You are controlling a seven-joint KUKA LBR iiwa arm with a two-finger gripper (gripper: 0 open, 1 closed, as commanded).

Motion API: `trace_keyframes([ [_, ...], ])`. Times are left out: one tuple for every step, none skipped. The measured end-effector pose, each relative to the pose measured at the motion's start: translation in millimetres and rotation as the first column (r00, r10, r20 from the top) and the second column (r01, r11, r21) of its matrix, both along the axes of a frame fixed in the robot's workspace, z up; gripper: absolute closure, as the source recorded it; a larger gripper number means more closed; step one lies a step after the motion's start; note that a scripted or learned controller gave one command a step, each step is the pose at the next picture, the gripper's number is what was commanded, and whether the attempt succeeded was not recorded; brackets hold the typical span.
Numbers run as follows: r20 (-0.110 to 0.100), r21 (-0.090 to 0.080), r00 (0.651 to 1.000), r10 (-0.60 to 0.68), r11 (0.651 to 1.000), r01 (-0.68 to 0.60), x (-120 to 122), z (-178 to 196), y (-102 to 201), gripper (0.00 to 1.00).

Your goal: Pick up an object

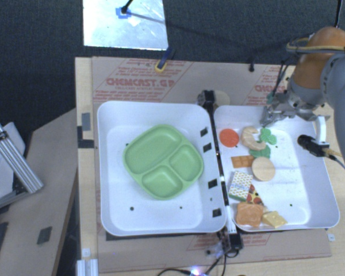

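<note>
Several toy food pieces lie in the right bin (316, 194): a red disc (229, 137), a beige ring-shaped piece (253, 138), a green leafy piece (268, 137), an orange cracker (241, 161), a round tan disc (263, 169), a checkered block (240, 184), a pizza slice (254, 198), an orange chunk (249, 213) and a yellow cheese wedge (273, 218). My gripper (269, 117) hangs over the bin's far edge, just above the beige ring and the green piece. Nothing shows in its grasp.
The left bin (112, 131) holds a light green divided plate (164, 161). A black divider with clips (214, 154) runs between the bins. The arm's grey body (333, 79) and a black fitting (310, 144) sit over the right bin's far right side.
</note>
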State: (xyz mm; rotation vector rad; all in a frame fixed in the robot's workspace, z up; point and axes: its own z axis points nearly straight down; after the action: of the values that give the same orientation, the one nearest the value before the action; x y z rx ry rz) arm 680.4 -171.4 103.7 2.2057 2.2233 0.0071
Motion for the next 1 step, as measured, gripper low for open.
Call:
trace_keyframes([
  [-0.004,0.002,1.0,-0.007,1.0,0.007,-3.1,62.3,-5.6,1.0],
])
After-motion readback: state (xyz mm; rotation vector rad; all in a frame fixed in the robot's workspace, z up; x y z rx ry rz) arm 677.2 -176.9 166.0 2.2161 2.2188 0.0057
